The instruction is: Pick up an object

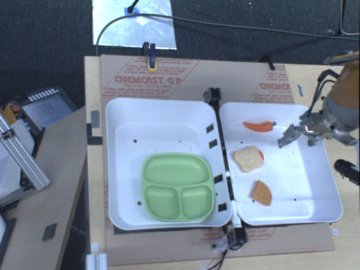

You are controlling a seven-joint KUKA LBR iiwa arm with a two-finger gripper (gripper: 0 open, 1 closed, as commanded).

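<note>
From my station I count three candidates for the pick, all lying in the right bin (323,204). The orange carrot-like piece (259,126) lies flat near the bin's far edge, its green tip pointing toward the arm. Nearer the middle I see a pale cream lump (248,158) with a small red spot on its right side, and nearer the front a tan waffle-textured wedge (261,193). The three sit apart from one another, roughly in a line running from far to near along the left half of that bin.

My gripper (293,134) hangs over the right bin's far right part, just to the right of the carrot piece and apart from it. One finger shows as a grey tip angled down and left; I cannot tell whether the fingers are spread or closed, and I see nothing between them. The grey arm (343,103) comes in from the right with its orange band at the top.

In the left bin (121,151) a green divided plate (178,187) rests toward the front, with one long compartment and two smaller ones. Both bins stand side by side on a cardboard sheet (185,77) laid on the surface (90,94).
</note>
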